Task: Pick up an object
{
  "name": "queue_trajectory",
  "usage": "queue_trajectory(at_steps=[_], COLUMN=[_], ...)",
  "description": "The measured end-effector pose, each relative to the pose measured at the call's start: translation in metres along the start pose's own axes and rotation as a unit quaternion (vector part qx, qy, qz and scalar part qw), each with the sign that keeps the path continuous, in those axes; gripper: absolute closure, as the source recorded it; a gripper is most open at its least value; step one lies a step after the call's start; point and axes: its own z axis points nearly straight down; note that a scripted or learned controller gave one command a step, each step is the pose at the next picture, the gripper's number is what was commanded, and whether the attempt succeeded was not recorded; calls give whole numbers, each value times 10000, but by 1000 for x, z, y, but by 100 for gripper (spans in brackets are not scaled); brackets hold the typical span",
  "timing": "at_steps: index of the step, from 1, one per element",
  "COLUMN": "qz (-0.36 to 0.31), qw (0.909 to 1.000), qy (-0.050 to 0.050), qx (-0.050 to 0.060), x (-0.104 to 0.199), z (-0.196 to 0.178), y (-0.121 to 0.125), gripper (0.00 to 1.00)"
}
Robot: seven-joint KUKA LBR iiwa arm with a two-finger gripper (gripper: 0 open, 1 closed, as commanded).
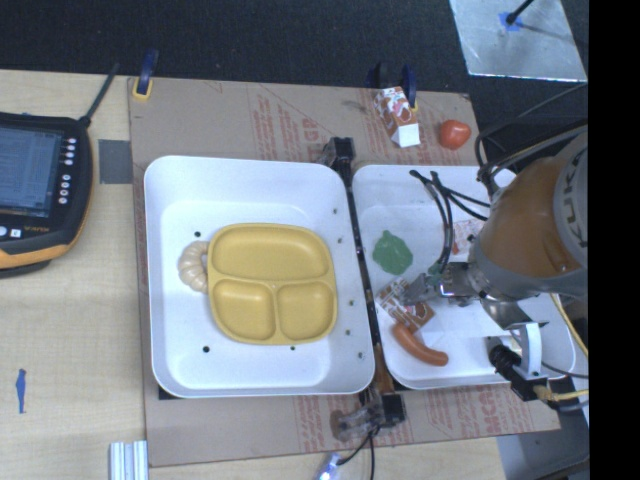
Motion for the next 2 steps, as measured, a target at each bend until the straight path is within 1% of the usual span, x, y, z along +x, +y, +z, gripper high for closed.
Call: queue_trajectory(at_steps=[1, 2], qz=[3, -74], qw=[10000, 9999], qy=[2, 124], qx=[25, 35], x=[2, 12], z=[0, -14], y=[2, 7], gripper=[0, 100])
